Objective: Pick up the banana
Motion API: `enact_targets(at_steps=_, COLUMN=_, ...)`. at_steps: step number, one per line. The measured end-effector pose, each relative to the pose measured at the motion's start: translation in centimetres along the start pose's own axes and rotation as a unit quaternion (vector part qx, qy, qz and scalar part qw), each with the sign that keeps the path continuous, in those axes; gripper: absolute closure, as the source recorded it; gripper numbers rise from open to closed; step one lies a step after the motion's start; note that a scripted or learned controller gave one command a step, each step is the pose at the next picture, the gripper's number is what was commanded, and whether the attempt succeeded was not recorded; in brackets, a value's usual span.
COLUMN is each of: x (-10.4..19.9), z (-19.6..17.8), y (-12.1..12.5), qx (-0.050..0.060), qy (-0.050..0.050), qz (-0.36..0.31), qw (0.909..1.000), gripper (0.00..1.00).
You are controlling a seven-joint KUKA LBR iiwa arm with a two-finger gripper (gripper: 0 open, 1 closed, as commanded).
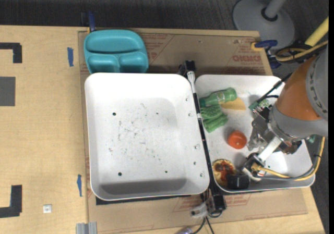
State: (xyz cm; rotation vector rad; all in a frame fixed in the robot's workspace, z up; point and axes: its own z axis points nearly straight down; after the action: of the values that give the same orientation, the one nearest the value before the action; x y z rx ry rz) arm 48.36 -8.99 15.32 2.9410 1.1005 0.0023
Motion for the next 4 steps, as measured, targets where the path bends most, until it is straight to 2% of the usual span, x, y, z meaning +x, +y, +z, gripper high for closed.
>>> enact_targets(at_steps=1, x=0.1, z=-1.0, y=0.0, qx=0.0, qy=0.0, qz=-0.001, qw=1.0, gripper=1.0)
enact_targets(at_steps=2, x=5.4, z=-3.1, y=-6.9, qx=0.002, qy=0.0, qz=-0.117, qw=0.9931, gripper=1.0)
enact_targets(at_steps=4, x=5.6, z=-5.1, y=-6.8, qx=0.002, qy=0.0, qz=-0.118, qw=0.993, gripper=1.0)
